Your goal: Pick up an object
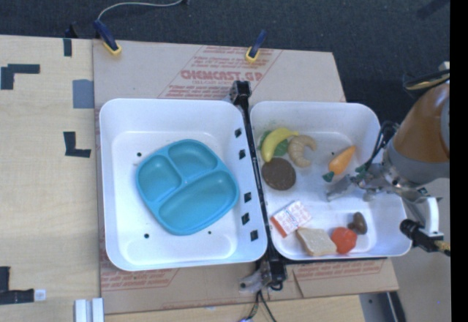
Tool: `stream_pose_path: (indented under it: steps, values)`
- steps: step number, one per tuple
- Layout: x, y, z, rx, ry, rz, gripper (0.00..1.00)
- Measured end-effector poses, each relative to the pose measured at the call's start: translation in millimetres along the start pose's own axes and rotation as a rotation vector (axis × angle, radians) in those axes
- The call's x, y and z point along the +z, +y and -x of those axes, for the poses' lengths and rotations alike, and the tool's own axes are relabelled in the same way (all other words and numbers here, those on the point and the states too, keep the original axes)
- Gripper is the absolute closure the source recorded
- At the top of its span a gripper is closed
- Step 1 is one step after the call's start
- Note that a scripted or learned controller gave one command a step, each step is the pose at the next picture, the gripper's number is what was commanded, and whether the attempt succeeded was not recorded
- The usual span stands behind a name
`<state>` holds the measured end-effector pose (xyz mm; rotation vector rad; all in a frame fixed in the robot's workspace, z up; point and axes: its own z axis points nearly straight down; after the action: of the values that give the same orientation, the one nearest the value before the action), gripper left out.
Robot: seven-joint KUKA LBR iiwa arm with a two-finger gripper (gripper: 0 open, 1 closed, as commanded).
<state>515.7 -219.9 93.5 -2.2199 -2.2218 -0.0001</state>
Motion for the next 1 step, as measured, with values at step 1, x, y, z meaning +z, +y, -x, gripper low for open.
stream_pose_path:
  steps: [1]
  values:
    - [6.2, 57.2, -9.0, -0.001, -0.004, 0.007, 0.0]
